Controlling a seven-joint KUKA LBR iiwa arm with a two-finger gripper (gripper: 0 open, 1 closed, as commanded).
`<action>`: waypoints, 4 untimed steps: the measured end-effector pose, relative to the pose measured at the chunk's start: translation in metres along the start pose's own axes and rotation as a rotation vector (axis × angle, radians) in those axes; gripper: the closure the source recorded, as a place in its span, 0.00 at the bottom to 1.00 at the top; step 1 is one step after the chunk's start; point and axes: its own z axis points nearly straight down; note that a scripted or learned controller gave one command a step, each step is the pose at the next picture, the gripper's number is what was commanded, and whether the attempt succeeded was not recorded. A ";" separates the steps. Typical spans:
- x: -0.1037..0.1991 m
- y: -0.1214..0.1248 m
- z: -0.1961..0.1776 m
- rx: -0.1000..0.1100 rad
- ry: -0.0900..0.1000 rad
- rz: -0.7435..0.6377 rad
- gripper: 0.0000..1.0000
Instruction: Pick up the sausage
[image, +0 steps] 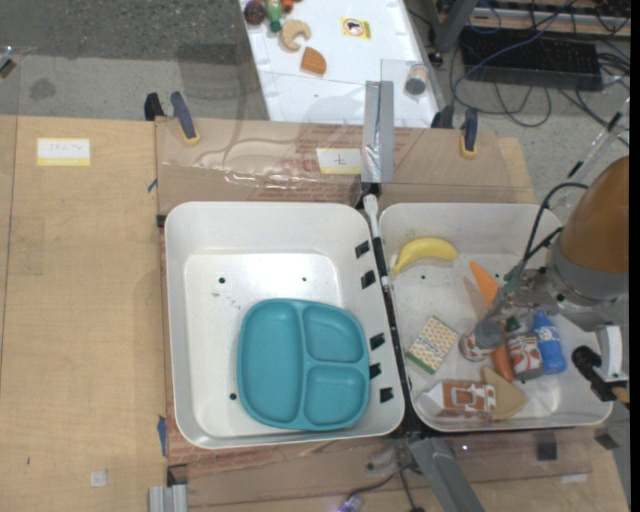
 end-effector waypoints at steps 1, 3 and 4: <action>0.065 -0.018 -0.032 0.009 0.004 -0.278 1.00; 0.000 0.055 -0.032 0.002 0.002 -0.742 1.00; -0.001 0.055 -0.032 0.002 0.002 -0.742 0.00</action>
